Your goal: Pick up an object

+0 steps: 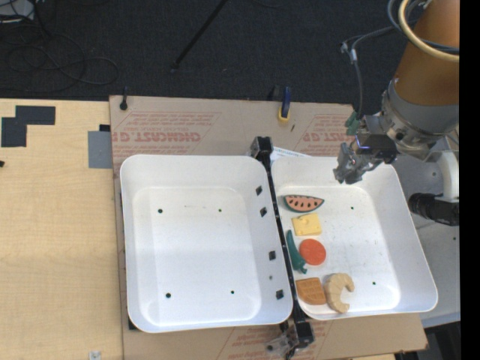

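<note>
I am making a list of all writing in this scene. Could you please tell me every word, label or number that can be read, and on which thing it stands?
Red print on the cardboard sheet behind the left bin: a box-maker's stamp, seen upside down, too blurred to read.
Red print on the cardboard behind the right bin: also blurred.
Red print on the cardboard's front edge: too small to read.
Toy pieces, such as the watermelon slice: no writing visible.

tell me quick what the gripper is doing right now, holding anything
Gripper: above the far edge of the right-hand shallow white bin, nothing seen between its fingers; open or shut cannot be told.
</note>
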Available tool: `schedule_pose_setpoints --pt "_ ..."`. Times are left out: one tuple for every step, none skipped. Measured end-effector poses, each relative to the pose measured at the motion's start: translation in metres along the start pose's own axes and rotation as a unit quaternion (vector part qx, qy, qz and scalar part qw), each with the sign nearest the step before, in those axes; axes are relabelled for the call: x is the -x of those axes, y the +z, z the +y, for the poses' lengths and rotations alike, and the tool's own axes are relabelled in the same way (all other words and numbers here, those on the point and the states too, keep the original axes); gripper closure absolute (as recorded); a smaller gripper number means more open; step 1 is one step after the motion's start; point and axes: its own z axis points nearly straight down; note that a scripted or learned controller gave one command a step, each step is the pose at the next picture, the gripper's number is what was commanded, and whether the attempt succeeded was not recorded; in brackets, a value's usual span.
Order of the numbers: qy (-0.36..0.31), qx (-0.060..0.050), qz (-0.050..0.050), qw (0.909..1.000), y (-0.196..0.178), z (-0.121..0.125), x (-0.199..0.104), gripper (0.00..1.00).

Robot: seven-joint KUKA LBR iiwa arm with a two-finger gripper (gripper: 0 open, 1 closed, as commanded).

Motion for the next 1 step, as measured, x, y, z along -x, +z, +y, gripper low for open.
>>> schedule_pose_setpoints --pt "-0.001 0.001 0.000 1.0000 0.1214 -0.0118 -0.0606 1.00"
